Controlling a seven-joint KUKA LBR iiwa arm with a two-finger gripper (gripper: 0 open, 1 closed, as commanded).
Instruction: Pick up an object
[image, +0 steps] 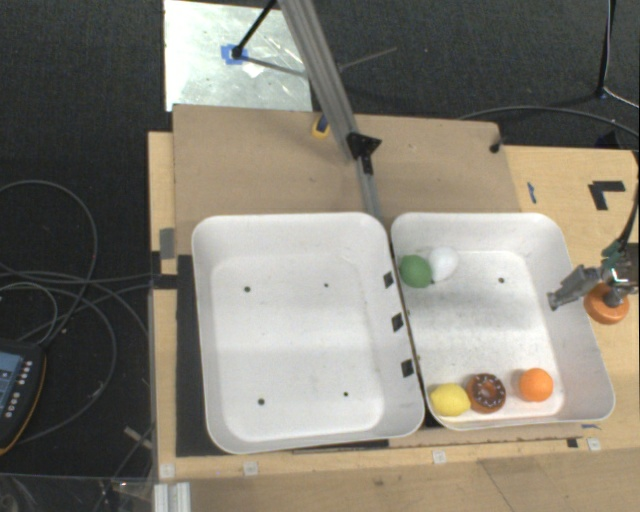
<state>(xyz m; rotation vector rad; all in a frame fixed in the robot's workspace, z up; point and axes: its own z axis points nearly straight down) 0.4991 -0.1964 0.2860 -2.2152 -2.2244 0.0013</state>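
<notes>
Robot body at the right edge of the scene

A small metal-grey gripper (572, 288) shows as a slim, angular grey piece; just to its right sits a rounded orange band (607, 305). A thin dark cable (632, 215) runs up from them along the far right edge.

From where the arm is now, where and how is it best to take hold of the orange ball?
Probably from above, closing across the middle of the orange ball. It is round, and sits apart from the donut on one side, but close to the right bin's front wall.
</notes>
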